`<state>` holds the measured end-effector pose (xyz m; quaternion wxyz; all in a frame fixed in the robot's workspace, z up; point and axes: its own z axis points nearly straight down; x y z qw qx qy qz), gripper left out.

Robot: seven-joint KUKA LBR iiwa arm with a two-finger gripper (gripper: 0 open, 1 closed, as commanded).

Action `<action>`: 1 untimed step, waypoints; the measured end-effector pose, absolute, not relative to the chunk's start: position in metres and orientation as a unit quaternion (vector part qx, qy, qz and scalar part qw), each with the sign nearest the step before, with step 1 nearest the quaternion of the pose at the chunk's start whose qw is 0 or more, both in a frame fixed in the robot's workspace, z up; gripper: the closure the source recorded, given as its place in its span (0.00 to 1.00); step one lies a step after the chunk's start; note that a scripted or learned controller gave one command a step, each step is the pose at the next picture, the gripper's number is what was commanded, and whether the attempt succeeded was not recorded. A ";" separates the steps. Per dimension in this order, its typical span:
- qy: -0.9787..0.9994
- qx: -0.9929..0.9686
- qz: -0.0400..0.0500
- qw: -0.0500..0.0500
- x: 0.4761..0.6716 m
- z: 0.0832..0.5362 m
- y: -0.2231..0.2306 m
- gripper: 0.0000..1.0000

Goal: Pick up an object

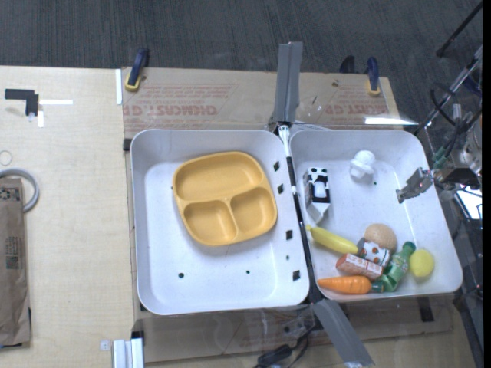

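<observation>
The right bin (430, 228) holds several toy foods. A black-and-white carton (317, 187) stands near its left wall and a white piece (363, 164) lies toward the back. A banana (333, 240), a tan bun (380, 237), a red packet (359, 265), a carrot (344, 284), a green bottle (397, 267) and a yellow lemon (421, 263) crowd the front. My gripper (413, 184) hangs at the bin's right side, above bare floor, apart from every item and right of the white piece.
The left bin (153, 267) holds a yellow divided plate (225, 198). A grey divider bar (288, 83) runs between the bins at the back. Cardboard (207, 98) lies behind them, held by blue clamps (139, 67). A brown bag (13, 259) lies at the far left.
</observation>
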<state>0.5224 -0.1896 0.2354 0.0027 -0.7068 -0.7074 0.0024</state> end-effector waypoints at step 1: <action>-0.751 -0.660 0.000 0.008 0.477 0.100 -0.218 0.00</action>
